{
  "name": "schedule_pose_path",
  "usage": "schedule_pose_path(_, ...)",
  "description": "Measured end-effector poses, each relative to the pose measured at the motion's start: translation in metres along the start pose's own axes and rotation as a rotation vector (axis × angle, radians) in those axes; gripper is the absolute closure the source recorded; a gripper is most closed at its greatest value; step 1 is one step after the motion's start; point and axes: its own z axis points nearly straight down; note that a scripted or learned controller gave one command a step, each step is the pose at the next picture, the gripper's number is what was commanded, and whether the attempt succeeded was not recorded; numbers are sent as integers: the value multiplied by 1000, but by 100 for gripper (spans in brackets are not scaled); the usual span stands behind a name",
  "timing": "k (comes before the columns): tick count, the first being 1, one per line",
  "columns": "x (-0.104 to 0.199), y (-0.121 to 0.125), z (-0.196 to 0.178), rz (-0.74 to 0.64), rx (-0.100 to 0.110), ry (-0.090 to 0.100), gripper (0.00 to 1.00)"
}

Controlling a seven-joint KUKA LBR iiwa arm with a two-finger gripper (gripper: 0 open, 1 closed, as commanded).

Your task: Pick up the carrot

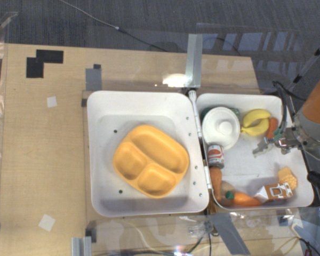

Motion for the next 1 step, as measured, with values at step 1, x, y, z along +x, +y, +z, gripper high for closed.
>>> schedule_pose_path(1, -15, -41, 58, -6, 6, 2, 0)
